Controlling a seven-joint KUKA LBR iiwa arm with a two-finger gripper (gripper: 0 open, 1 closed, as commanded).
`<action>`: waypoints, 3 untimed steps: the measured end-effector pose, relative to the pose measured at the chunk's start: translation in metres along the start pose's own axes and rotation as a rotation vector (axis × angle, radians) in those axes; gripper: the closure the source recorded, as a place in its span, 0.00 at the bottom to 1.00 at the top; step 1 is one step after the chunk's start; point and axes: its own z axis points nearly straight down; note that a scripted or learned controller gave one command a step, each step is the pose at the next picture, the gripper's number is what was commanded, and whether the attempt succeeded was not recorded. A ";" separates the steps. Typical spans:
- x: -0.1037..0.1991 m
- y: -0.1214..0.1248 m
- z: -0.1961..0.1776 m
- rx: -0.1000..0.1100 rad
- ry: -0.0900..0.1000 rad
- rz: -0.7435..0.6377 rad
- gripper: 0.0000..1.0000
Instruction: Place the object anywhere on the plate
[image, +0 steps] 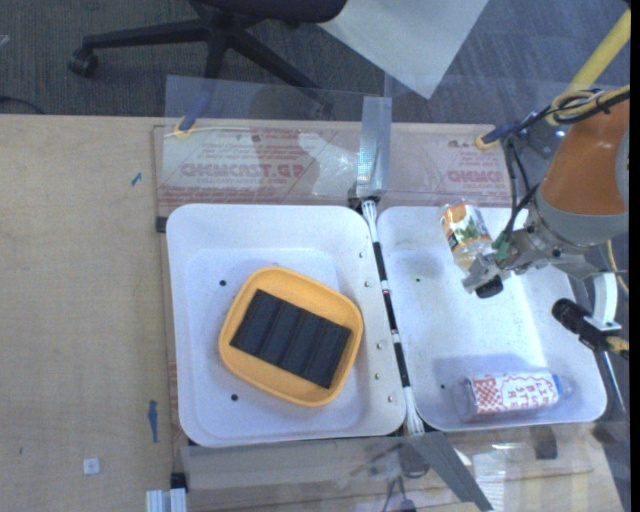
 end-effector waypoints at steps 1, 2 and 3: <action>0.063 0.041 -0.005 0.018 0.006 -0.098 1.00; 0.138 0.052 -0.010 0.000 0.001 -0.415 1.00; 0.180 0.064 -0.010 -0.003 -0.001 -0.411 1.00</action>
